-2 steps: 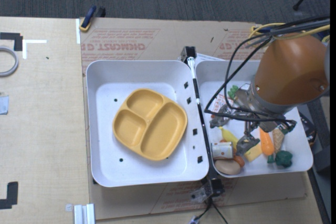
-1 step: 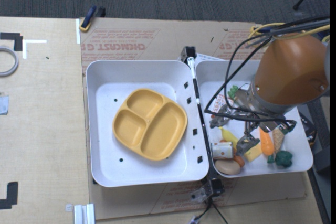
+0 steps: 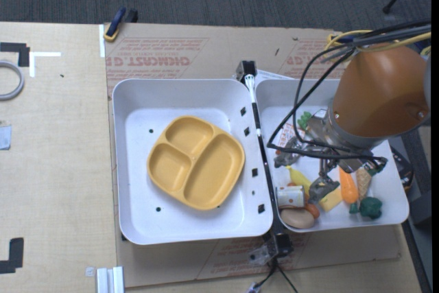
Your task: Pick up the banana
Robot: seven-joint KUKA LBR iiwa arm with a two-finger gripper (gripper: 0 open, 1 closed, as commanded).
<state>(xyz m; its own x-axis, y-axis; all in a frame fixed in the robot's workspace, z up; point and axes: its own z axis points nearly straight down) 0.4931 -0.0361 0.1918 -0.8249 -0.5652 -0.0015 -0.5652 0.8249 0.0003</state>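
The banana [image 3: 298,177] is a small yellow piece lying in the right bin [image 3: 394,217], near that bin's left wall. My arm, with its orange band [image 3: 379,94], hangs over the right bin and hides much of it. The gripper [image 3: 322,183] is down among the items, just to the right of the banana. Nothing can be seen held in it.
Around the gripper lie a white can [image 3: 290,197], a brown potato-like item [image 3: 297,218], a yellow wedge [image 3: 331,200], a carrot [image 3: 348,187] and a green broccoli [image 3: 370,208]. The left bin [image 3: 130,168] holds a yellow divided plate [image 3: 196,161]. Black cables [image 3: 302,96] loop above the right bin.
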